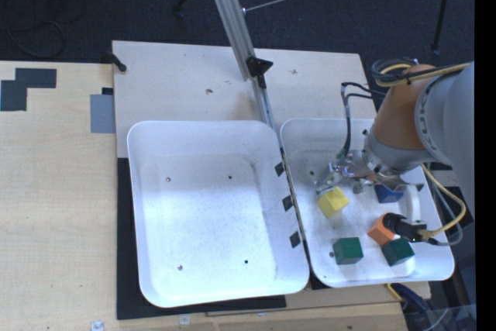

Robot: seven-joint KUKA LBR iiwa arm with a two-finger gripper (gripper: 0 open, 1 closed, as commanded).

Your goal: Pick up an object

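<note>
I inspect from the near edge outward. Nearest me, below the gripper (335, 176), a green block (348, 249) and a darker green block (397, 251) sit by the front rim of the right bin (434, 269), with an orange block (381, 230) just beyond them. The yellow block (333, 201) lies just below the gripper tip, close under it and tilted, its edges skewed to the bin walls; I judge it the likeliest target, needing only a short descent toward me. A blue block (387, 192) sits to the gripper's right, partly hidden by the wrist. I cannot tell the gripper's state. The left bin (155, 137) lies well away to its left.
</note>
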